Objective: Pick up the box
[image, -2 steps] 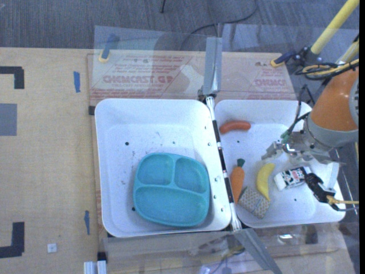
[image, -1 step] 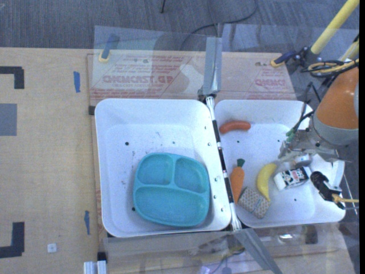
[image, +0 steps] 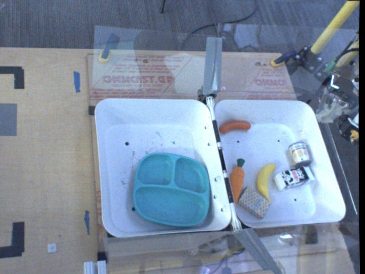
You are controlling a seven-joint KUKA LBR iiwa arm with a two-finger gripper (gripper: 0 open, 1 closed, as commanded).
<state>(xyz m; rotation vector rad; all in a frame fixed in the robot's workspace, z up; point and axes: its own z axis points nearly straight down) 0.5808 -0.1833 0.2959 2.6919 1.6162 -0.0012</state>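
One box (image: 293, 177) in rt bin (image: 328, 207), end effector (image: 336, 104) off bin's far-rt corner, grip state unclear

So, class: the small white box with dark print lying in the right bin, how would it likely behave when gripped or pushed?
The small white box with dark print looks like a little carton, so probably light and fairly stiff, though it may dent if squeezed hard. Lying flat, it should slide rather than roll. It lies close to the yellow banana, so a push could nudge that.
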